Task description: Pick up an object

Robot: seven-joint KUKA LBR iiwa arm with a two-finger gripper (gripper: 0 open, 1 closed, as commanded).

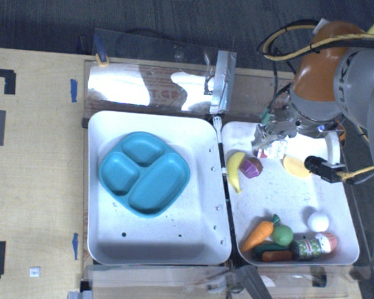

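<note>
Camera view, one moment, task: lift an object.

Jaws [271, 139]: low over the far end of the right bin [344, 212]; spread not readable from above, so open or closed cannot be told. Nothing visible between them.

Nearest to the jaws: purple item [251, 168], just below and slightly left; banana [234, 169], touching or just beside the purple item on its left; pale yellow piece [294, 166], just beside on the right. Small pink-and-white scrap directly under the jaws, too blurred to name.

Well apart from the jaws, at the bin's near end: white ball [318, 221], carrot [257, 235], green fruit [282, 234], small bottle [314, 246], dark items underneath.

Far left of the jaws: left bin [99, 235] holding a blue divided plate [144, 173].

Step in hand, by judgement: approach or descent over the far cluster; no grasp yet evident. Likely target the purple item or the scrap beneath.

Next move calls for: settling on one item, centring over it clear of the banana, closing firmly, then a straight lift.
</note>
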